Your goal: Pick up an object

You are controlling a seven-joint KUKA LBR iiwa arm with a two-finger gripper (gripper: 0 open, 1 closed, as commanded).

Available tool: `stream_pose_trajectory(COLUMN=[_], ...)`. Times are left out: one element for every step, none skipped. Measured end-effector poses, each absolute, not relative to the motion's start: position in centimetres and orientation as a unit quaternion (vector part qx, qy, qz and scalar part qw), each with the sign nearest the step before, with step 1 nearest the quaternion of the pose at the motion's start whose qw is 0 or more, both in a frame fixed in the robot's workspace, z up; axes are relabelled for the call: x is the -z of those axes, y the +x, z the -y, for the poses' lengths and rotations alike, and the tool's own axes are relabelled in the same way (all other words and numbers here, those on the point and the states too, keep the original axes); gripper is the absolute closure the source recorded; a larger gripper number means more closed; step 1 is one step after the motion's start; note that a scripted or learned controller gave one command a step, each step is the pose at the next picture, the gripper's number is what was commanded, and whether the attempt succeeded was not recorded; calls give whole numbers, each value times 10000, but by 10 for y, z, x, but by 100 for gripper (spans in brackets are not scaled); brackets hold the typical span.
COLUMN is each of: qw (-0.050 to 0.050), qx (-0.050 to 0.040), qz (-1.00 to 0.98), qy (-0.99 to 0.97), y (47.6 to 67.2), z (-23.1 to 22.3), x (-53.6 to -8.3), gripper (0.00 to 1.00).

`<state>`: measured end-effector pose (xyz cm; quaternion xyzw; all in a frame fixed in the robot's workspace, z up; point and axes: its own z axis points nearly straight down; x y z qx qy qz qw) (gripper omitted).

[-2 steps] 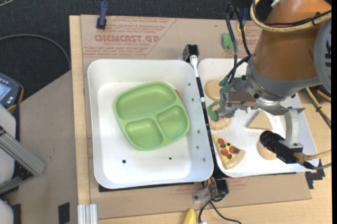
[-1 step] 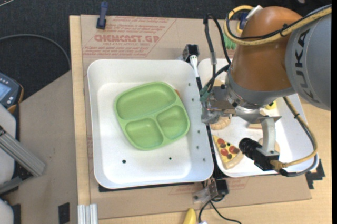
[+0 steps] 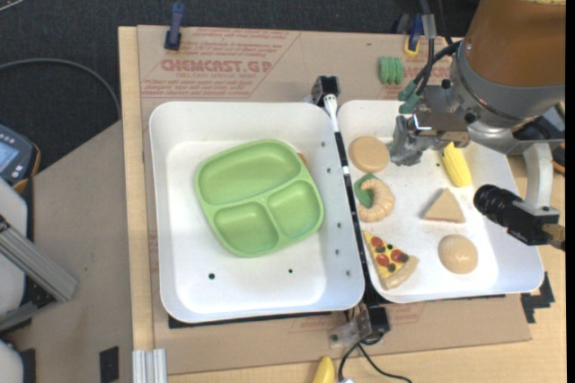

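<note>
The right bin [image 3: 503, 278] holds several toy foods: a round tan biscuit [image 3: 368, 154], a ring doughnut with green icing [image 3: 374, 197], a pizza slice [image 3: 393, 260], a tan wedge [image 3: 444, 207], a round bun [image 3: 458, 253] and a yellow corn cob [image 3: 456, 164]. My gripper [image 3: 407, 145] hangs over the back of this bin, between the biscuit and the corn cob, just right of the biscuit. Nothing shows in its grasp.
The left bin [image 3: 171, 192] carries a green divided plate [image 3: 260, 197]. A green toy [image 3: 390, 70] lies on the bench behind the right bin. A black fitting [image 3: 508, 210] juts in over the right bin's edge. Clamps [image 3: 325, 89] stand along the bins' shared wall.
</note>
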<state>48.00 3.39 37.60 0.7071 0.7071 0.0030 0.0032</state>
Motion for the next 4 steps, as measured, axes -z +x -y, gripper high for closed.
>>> stream_pose_trajectory(qw=[-37,-6,48,-31], qx=[43,-1,-55,41], qz=[-7053,-7085,-7068,-7053], qy=[7089,7057,7073,7089], y=[478,479,481,488], z=[0,-68,-42,-12], x=[-264,-265,-388,-282], gripper=[100,100,100,100])
